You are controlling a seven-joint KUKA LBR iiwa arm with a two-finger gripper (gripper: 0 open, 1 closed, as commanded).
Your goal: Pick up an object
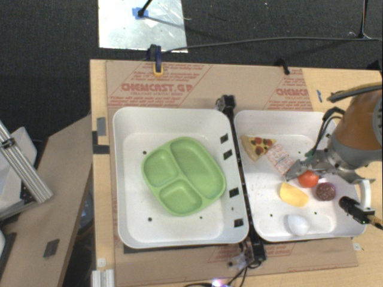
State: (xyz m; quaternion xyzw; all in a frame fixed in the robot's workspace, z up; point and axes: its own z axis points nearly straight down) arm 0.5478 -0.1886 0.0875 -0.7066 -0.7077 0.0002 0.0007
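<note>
Two white bins on table (179, 76). Left bin (128, 160) holds green tray (182, 175). Right bin (281, 127) holds pizza slice (257, 146), yellow lemon (293, 194), red ball (308, 179), dark ball (325, 191), white egg (297, 223). Gripper (311, 167) low, right by red ball. Fingers: cannot tell apart or together.

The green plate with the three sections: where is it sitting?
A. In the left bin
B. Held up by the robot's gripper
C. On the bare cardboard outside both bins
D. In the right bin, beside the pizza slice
A. The green plate lies flat in the left bin, while the pizza slice lies in the right bin.
</note>
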